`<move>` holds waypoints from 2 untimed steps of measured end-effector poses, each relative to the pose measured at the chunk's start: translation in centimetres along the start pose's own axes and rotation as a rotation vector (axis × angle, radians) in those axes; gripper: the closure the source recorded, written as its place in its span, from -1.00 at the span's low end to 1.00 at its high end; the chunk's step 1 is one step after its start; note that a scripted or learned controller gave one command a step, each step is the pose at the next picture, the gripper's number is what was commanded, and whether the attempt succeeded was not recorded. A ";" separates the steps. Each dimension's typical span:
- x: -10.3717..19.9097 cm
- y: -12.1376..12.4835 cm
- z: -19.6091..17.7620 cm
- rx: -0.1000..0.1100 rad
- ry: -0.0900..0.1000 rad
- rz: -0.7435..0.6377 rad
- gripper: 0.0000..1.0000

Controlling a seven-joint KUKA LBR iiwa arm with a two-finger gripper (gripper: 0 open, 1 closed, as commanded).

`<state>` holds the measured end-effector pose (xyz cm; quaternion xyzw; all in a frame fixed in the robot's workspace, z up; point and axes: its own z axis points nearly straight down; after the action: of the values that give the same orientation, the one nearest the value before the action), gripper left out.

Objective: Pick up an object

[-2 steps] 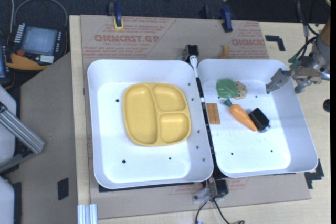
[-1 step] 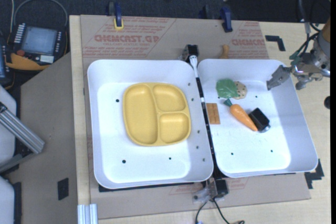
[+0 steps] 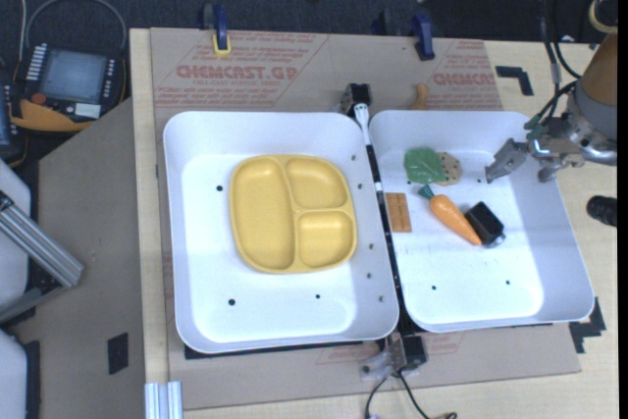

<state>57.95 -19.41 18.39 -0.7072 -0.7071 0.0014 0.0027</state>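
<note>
Right bin (image 3: 549,299) has a carrot (image 3: 455,217) mid-bin w/ a black block (image 3: 485,223) touching its lower end, green leaf (image 3: 424,164) and brown strip (image 3: 397,212) nearby. Left bin (image 3: 186,211) holds a yellow tray (image 3: 292,212). Gripper (image 3: 525,162) is over the right bin's top right corner, jaws spread wide, nothing in them.

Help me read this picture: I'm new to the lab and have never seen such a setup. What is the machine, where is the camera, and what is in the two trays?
One camera, fixed above the bench, looks down at a slant. The machine is a robot arm reaching in from the right; its two-finger tool hangs over the upper right part of the right bin, fingers spread, with nothing between them. That bin holds a green leafy toy against a speckled tan piece, an orange carrot, a small black block touching the carrot's end, and a brown wooden strip. The left bin holds a yellow divided plate. Both bins sit on a cardboard-covered bench.
</note>
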 end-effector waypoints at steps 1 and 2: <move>-0.6 -0.9 5.2 0.002 0.001 0.001 -1.00; -0.5 -1.0 10.3 0.001 0.001 0.000 -1.00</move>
<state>56.89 -19.90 8.12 -0.7072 -0.7070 0.0013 0.0033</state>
